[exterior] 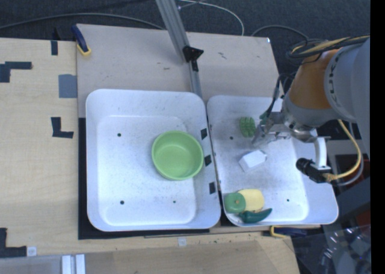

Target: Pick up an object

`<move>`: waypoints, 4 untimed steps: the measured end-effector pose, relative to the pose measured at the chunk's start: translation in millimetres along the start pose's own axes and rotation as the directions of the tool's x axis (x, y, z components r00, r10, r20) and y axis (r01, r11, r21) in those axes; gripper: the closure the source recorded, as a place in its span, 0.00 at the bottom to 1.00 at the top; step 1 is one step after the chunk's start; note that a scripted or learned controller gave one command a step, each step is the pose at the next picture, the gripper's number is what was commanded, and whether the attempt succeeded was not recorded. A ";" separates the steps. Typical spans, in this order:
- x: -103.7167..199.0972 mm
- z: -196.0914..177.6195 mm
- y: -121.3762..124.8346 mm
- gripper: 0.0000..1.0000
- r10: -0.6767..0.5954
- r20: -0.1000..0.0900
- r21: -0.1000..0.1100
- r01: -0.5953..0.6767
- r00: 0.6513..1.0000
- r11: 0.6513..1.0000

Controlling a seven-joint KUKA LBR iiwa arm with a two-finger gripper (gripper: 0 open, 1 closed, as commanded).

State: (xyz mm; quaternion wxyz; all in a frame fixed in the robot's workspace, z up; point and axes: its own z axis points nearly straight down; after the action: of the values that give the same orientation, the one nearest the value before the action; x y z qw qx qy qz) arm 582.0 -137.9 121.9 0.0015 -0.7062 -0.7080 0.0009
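- Hand (pixel 263 133) of mine hangs low in the right bin (pixel 313 206), near its far side, reaching in from the right edge of the view.
- Fingers are too dark and small to read — I cannot tell whether they are spread or closed, and I see nothing between them.
- Just left of my hand lies a small green ribbed object (pixel 246 126), close by the fingertips; whether they touch it I cannot tell.
- A small white block (pixel 252 159) rests on the bin floor just nearer the camera than my hand, apart from it.
- At the bin's near left corner sits a yellow object (pixel 252 198) with a green round piece (pixel 234 202) against its left end and a dark green piece (pixel 257 214) along its near side — all three well apart from my hand.
- The left bin (pixel 108 146) holds a light green bowl (pixel 177 155), upright, near its right wall.
- Both bins sit side by side on the surface (pixel 36 146), their inner walls touching.
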 end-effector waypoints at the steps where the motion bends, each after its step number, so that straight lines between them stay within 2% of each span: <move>1: 1.2 -62.5 5.2 1.00 0.001 0.002 -0.008 -0.001 1.000 1.000; 3: 2.3 -155.2 7.6 1.00 0.001 0.002 -0.008 -0.001 1.000 1.000; 4: 50.2 -136.6 -2.2 1.00 -0.002 0.000 0.000 0.002 1.000 1.000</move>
State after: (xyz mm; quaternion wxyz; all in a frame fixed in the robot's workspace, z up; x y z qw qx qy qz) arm 580.2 -87.8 258.5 0.0014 -0.7054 -0.7088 0.0006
